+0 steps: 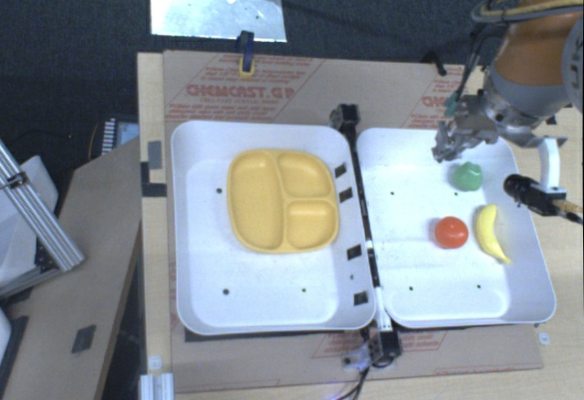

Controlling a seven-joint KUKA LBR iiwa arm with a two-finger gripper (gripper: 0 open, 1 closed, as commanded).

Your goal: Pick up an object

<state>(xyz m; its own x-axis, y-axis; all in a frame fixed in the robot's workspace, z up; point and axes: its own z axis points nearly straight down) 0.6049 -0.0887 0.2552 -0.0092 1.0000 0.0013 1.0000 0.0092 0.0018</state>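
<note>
In the right bin [429, 302] lie a green round object [468, 175], a red-orange tomato-like ball [450, 232] and a yellow banana [491, 232]. My gripper [447, 150] hangs over the bin's back part, just up and left of the green object. I see nothing held between its fingers. The green object sits close under the gripper's right side, apart from the tomato and banana further forward.
The left bin [205, 298] holds a yellow divided plate [281, 201]. A black hinge strip [358, 206] runs between the two bins. Bare bin floor stretches across the left and front of the right bin.
</note>
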